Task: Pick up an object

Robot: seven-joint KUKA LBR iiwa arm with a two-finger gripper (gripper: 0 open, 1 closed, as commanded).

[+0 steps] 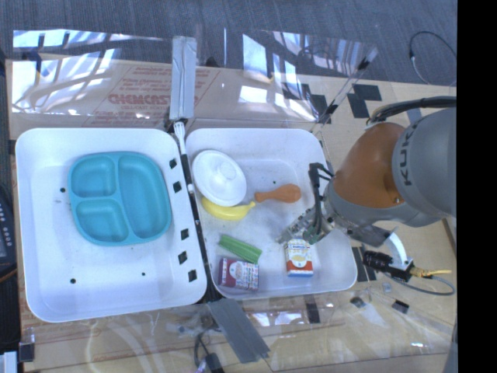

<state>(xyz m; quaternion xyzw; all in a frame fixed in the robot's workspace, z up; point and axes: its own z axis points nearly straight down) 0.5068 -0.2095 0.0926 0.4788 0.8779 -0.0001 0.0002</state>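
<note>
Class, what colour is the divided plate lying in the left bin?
Turquoise blue. The divided plate shows best in the camera view.

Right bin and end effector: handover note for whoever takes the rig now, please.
End effector: low in the right bin, just above the small carton. Finger state can't be read, and nothing visibly held.

In the right bin: white bowl upside down, banana at its front edge, wooden spoon-like piece, green stick, red box, small carton.

In the left bin: blue divided plate.

Done: arm has reached into the bin. Nothing lifted.

Left: close on one object, probably the carton since it is nearest, then lift it clear.
</note>
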